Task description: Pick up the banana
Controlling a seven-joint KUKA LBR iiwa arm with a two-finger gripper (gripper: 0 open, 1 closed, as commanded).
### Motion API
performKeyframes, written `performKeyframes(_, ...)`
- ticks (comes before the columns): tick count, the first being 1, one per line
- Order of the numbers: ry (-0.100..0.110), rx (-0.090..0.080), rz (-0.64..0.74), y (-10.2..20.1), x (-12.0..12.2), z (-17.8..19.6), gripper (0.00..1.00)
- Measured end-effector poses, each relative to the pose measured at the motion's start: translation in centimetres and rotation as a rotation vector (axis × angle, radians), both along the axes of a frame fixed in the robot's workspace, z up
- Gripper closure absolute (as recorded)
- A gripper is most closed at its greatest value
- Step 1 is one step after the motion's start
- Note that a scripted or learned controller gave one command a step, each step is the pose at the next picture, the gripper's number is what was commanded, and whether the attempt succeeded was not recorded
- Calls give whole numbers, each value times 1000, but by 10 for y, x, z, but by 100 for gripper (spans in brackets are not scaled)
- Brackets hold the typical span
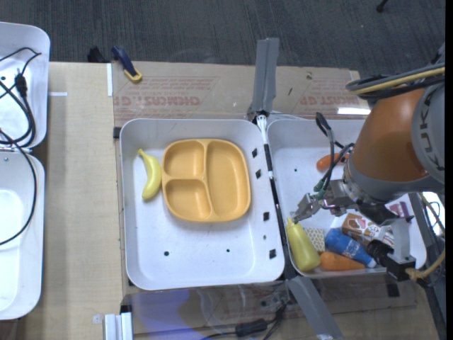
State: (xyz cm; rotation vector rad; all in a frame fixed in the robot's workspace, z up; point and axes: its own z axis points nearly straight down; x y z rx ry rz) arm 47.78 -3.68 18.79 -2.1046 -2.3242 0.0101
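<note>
The yellow banana [150, 176] lies in the left bin [191, 264], close to its left wall and just left of a yellow divided plate [207, 179]. It is curved, with its ends pointing right. My gripper [308, 207] hangs low over the right bin [290, 154], near that bin's left wall and above a yellow squeeze bottle [302, 246]. It is far to the right of the banana, with the plate and the bins' dividing walls between them. Nothing is visibly held.
Several items crowd the right bin's front: a carrot [341, 262], a blue bottle [348, 245], a brown packet [361, 227]. An orange piece [325, 163] lies further back. A grey post [265, 76] stands behind the bins. A blue-and-yellow clamp [126, 64] rests on the bench.
</note>
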Motion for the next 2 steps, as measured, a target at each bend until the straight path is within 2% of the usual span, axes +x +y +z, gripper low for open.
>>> performKeyframes(1,-15,1,-20,-90,4,-57,0)
performKeyframes(2,-3,0,-87,-87,43,-100,0)
